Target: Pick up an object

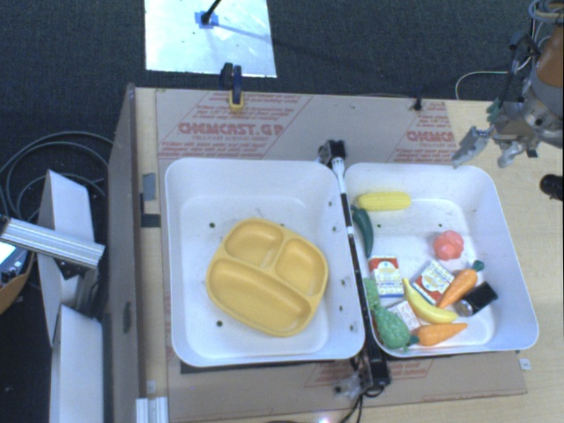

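The gripper (pixel 490 148) hangs spread wide, holding nothing, above the right bin's (pixel 504 203) far corner.

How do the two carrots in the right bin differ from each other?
The upper carrot stands slanted, tip toward the bin's centre; the lower carrot lies almost level, tip pointing right. The upper carrot lies beside the black object; the lower carrot lies nearer the broccoli. Both are orange toys.

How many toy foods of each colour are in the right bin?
Yellow: 2, corn and banana
Orange: 2, carrots
Green: 2, cucumber and broccoli
Pink: 1, ball
Total: 7, small boxes not counted.
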`<action>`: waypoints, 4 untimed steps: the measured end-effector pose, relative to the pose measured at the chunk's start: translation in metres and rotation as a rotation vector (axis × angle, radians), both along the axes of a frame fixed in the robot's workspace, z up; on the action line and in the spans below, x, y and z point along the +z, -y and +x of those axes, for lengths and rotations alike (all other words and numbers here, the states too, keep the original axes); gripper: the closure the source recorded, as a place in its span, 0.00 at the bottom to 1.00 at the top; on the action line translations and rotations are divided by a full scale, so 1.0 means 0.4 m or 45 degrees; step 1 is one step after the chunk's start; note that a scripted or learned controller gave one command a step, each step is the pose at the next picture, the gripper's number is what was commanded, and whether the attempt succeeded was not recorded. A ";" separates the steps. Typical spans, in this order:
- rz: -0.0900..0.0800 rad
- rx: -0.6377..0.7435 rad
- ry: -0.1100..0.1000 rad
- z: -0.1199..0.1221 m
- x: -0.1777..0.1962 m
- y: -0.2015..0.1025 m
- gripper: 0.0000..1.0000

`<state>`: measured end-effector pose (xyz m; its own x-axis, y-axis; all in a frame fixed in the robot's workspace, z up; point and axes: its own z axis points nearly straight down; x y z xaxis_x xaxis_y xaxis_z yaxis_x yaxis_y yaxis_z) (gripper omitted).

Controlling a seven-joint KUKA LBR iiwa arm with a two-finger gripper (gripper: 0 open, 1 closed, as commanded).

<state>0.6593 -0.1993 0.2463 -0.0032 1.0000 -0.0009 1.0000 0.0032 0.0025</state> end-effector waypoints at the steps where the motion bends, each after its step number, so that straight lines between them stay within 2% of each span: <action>1: 0.004 -0.004 -0.011 -0.143 -0.168 -0.024 0.00; 2: 0.003 -0.003 -0.009 -0.183 -0.361 -0.036 0.00; 3: 0.001 -0.004 -0.005 -0.239 -0.407 -0.008 0.00; 4: -0.002 0.004 0.008 -0.073 -0.400 -0.007 0.00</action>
